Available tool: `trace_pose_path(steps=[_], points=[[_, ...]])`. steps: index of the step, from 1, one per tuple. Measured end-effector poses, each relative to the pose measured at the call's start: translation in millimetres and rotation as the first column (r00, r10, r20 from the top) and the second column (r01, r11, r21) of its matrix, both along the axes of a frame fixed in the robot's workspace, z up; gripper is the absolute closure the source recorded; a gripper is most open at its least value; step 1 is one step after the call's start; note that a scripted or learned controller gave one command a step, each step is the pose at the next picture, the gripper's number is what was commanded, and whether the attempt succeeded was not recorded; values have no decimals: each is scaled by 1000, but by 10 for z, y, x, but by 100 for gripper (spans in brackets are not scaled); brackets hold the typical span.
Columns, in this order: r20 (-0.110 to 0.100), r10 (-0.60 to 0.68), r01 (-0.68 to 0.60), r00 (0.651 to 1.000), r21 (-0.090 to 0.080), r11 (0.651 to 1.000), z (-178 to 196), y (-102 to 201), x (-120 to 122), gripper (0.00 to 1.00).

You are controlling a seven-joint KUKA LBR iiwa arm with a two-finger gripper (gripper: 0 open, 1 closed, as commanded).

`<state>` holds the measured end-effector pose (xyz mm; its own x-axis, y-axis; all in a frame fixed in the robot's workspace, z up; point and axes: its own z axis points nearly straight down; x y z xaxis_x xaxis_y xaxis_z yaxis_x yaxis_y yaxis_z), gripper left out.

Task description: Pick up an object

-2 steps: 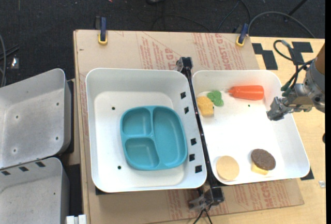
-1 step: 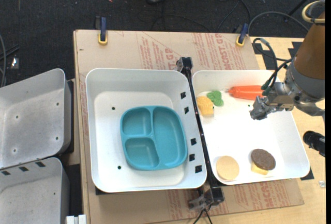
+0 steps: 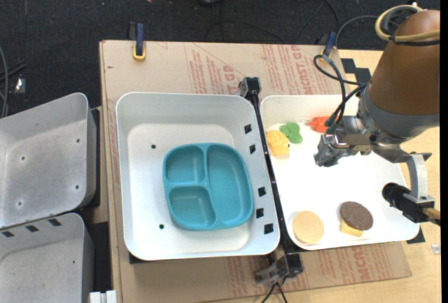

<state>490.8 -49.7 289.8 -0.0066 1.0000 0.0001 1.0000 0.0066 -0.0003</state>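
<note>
The right bin (image 3: 392,175) serves as the reference here: the jaws (image 3: 326,154) hang over its upper middle, low above the white floor, and whether they are open or closed cannot be told from this angle, since the dark wrist hardware hides them; nothing can be seen held between them. Just up and to the left of them, near the bin's far wall, lies an orange-red piece (image 3: 319,124), partly hidden by cables. Further left in that bin, near its left wall, sit a green piece (image 3: 291,132) and, touching or just beside it, a yellow ridged piece (image 3: 278,144). Along the bin's near wall rest a pale round disc (image 3: 308,227) and, to its right and apart from it, a brown-topped round piece (image 3: 355,216). Left of the right bin, on the same counter (image 3: 189,64), the left bin (image 3: 140,120) holds a teal divided plate (image 3: 207,186)
</note>
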Motion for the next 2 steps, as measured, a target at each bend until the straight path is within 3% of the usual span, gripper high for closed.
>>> trace_pose_path(steps=[2], points=[[-3,1,-1,1000,0,1000,-262,1071,53,100]])
